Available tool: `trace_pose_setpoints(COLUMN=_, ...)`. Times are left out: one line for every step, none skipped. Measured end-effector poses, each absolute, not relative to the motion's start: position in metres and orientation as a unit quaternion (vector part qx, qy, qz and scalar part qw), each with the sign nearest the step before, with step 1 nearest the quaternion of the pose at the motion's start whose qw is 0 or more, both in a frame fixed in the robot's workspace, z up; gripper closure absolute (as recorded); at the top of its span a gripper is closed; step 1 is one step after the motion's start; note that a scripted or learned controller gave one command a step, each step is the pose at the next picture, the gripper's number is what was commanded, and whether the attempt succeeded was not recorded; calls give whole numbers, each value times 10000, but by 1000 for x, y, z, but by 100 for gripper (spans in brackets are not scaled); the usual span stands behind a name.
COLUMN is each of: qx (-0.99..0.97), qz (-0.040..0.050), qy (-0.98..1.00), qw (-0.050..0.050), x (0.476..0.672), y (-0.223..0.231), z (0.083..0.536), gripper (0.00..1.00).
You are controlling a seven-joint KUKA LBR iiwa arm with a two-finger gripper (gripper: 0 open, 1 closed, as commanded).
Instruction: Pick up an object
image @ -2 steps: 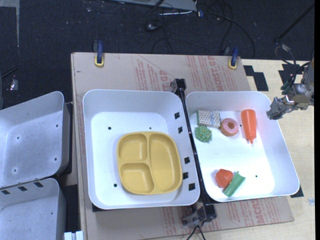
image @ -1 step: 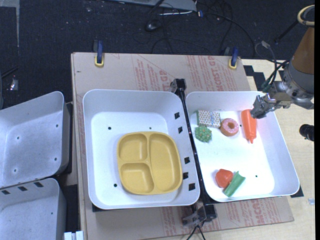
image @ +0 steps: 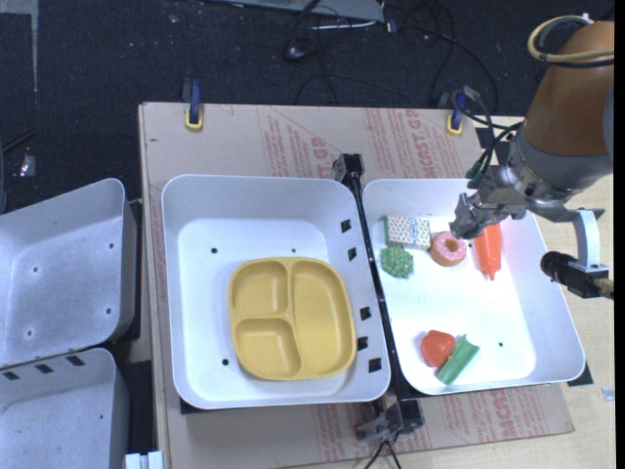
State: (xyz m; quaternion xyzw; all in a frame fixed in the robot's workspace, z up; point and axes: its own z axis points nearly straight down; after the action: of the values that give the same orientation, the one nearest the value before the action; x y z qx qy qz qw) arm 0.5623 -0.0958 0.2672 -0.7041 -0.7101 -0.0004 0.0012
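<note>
Camera view, starting at the near edge of the bench (image: 244, 433): two shallow white bins sit side by side on a board printed with red lettering.

The left bin (image: 186, 262) holds a yellow divided plate (image: 291, 318) with three compartments. The plate lies flat toward the near side of the bin floor.

The right bin (image: 547, 350) holds several small toy foods. Nearest the camera, close to the front wall, a red piece (image: 437, 346) lies touching a green stick-shaped piece (image: 457, 360) that runs at a slant just to its right. Farther back, near the divider between the bins, sits a green bushy piece (image: 395, 261), and just behind it a pale patterned block (image: 407, 230). To the right of those lies a pink ring-shaped doughnut (image: 449, 250), and right of that an orange carrot-like piece (image: 488, 247), lying lengthwise front to back.

The gripper (image: 471, 219) hangs over the far part of the right bin, just above and between the doughnut and the carrot-like piece. Whether its fingers are spread or closed cannot be told from here, and nothing is visibly between them.

Beyond the bins, two clamps hold the board's far edge: a blue-and-yellow one (image: 194, 107) on the left and a yellow one (image: 455, 115) on the right.
</note>
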Motion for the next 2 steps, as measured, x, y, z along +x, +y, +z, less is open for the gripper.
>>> trace_pose_setpoints(qx=-7045, qz=-4, qy=-7097, qw=11, x=557, y=-45, z=270, gripper=100)
trace_pose_setpoints(qx=-7046, qz=0, qy=-7096, qw=9, x=558, y=-2, z=264, gripper=100)
